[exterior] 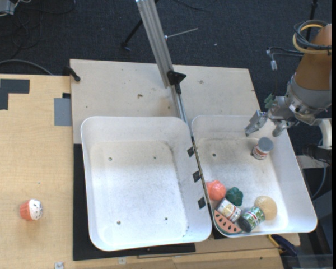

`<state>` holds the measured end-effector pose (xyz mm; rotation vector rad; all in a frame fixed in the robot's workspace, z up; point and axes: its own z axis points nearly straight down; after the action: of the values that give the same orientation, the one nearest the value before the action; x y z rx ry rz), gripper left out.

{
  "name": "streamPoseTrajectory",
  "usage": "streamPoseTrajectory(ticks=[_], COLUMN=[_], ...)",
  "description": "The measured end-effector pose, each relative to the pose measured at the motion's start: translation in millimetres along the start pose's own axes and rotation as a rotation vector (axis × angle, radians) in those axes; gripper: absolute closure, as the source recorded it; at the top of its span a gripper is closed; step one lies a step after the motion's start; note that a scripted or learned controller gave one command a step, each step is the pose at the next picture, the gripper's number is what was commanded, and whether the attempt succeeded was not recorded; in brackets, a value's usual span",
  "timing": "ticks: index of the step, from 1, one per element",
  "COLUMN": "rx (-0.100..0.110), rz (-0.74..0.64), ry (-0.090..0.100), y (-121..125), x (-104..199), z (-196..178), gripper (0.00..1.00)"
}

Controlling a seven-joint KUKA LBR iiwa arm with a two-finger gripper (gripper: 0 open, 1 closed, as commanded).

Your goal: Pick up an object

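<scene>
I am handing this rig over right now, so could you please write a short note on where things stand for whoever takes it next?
Gripper: open, above the far end of the right bin, holding nothing.
Small grey-lidded can: on the bin floor just below the fingers, apart from the rest.
Near end of the right bin: orange ball, green piece, two small jars, tan ball, watermelon slice, crowded together.
Done: no object lifted yet.
Left: close on one object, likely the can, and lift it.
</scene>
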<state>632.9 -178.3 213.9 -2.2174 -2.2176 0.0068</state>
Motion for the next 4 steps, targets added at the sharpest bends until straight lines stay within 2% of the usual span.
streamPoseTrajectory(ticks=[1,2,3,4], rx=[0.000,-0.014,-0.017,-0.010], rz=[0.000,-0.001,-0.001,-0.001], ry=[0.001,-0.004,-0.004,-0.002], y=[4.5,10.2,10.8,13.8], x=[-0.1,-5.8,-5.8,-6.4], z=[44.9,82.6,70.3,27.4], gripper=[0.00,0.00,1.00,1.00])
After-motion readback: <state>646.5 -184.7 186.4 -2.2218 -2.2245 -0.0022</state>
